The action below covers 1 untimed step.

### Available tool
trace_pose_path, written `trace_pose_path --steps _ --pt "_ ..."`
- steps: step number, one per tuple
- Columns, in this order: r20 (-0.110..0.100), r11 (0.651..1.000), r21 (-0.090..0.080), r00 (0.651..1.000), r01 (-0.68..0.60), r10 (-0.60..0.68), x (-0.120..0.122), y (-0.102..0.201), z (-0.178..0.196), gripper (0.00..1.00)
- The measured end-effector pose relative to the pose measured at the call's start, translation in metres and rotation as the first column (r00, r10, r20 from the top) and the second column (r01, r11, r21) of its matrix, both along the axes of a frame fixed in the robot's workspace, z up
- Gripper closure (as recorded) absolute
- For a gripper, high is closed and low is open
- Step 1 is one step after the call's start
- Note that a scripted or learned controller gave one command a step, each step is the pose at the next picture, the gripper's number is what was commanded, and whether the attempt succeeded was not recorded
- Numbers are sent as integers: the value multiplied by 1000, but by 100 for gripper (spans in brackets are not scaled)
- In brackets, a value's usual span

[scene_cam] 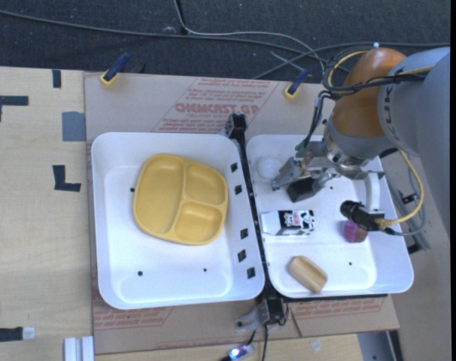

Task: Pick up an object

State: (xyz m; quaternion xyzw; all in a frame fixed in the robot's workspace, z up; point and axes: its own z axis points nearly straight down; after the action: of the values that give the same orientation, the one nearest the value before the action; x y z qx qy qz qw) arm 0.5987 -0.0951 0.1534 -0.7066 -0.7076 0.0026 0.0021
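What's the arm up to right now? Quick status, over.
Gripper low in right bin, nothing visibly held. Black-and-white card, tan bread roll, purple piece loose nearby. Yellow plate in left bin.

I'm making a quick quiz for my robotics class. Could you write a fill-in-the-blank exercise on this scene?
1. The yellow divided plate lies in the ____ bin.
2. The tan bread roll lies in the ____ bin.
3. The black-and-white card lies between the tool and the ____.
4. The band above the arm's wrist is ____.

Missing words: left; right; bread roll; orange
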Motion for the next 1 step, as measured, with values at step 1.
trace_pose_path --steps 1 --pt "0 1000 0 1000 1 -1 -11 1 -59 0"
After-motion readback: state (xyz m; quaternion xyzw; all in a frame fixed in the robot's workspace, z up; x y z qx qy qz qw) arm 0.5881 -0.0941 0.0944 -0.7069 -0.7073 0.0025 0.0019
